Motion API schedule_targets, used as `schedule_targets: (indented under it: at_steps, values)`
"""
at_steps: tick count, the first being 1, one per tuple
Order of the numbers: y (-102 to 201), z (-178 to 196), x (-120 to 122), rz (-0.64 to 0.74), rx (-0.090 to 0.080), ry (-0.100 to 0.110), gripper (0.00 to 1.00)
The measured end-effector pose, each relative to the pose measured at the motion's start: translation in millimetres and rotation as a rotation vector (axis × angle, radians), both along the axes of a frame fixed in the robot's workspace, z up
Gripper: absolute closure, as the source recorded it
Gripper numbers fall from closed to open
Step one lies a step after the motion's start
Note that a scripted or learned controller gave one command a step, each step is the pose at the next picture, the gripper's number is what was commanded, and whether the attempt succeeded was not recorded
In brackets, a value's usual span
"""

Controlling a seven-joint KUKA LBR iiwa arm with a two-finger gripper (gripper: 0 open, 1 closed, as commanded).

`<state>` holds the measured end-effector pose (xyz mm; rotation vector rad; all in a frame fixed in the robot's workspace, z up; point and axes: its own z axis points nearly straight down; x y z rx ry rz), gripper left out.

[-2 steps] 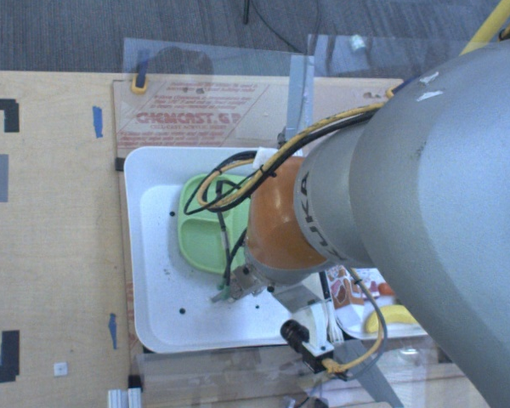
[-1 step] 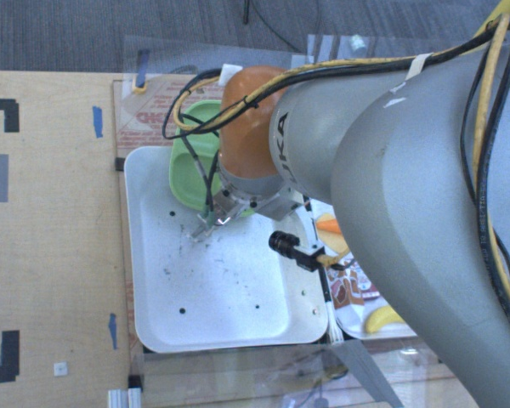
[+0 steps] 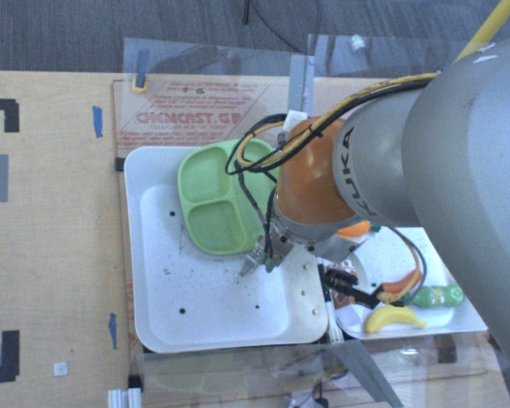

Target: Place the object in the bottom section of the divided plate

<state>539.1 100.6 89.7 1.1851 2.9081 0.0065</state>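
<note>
A light green divided plate (image 3: pixel 211 195) lies in the left white bin (image 3: pixel 153 253), toward its back. Two of its sections show, one above the other, and its right side is hidden under the arm. My gripper (image 3: pixel 257 262) hangs from the orange wrist band just past the plate's lower right corner, low over the bin floor. I see nothing held in it. A yellow banana (image 3: pixel 393 318), an orange curved piece (image 3: pixel 401 284) and a green piece (image 3: pixel 438 296) lie together in the right bin (image 3: pixel 459 317).
The grey arm covers most of the right bin and the back right of the left bin. Small dark specks dot the left bin's floor. A clear sheet with red lettering (image 3: pixel 191 113) lies behind the bins.
</note>
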Motion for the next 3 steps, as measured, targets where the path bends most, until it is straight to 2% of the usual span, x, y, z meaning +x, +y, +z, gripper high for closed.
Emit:
schedule_targets:
  at_steps: [1, 2, 3]
  values:
    - [19, 1, -54, 0.226, -0.003, -0.018, 1.00]
    - [18, -4, 14, 0.408, 0.001, 0.017, 1.00]
    - [-5, 112, 90, 0.852, -0.010, 0.001, 1.00]
